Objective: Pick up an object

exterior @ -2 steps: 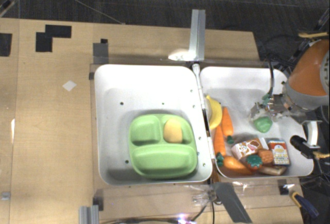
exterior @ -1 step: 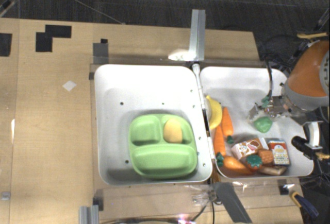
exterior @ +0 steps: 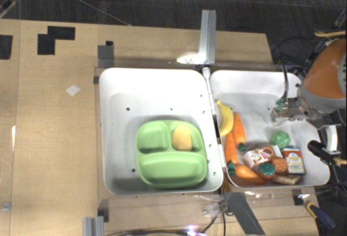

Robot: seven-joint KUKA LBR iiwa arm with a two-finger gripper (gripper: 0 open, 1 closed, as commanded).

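Observation:
In the right bin (exterior: 249,88) lie a yellow banana (exterior: 226,117), two orange carrots (exterior: 237,131), a round green piece (exterior: 280,139), a small carton with an orange label (exterior: 293,159), a wrapped snack packet (exterior: 259,155) and a brown piece (exterior: 279,165). These are crowded into the bin's near half. My gripper (exterior: 282,114) hangs over the right side of that bin, just above the round green piece. The grey arm with its orange band (exterior: 325,77) comes in from the right. I see nothing held.
The left bin (exterior: 119,121) holds a green divided plate (exterior: 168,167) with a yellow oval fruit (exterior: 182,138) in its upper right compartment. A metal post (exterior: 207,37) stands behind the seam between the bins. Cables lie at the bench's right edge.

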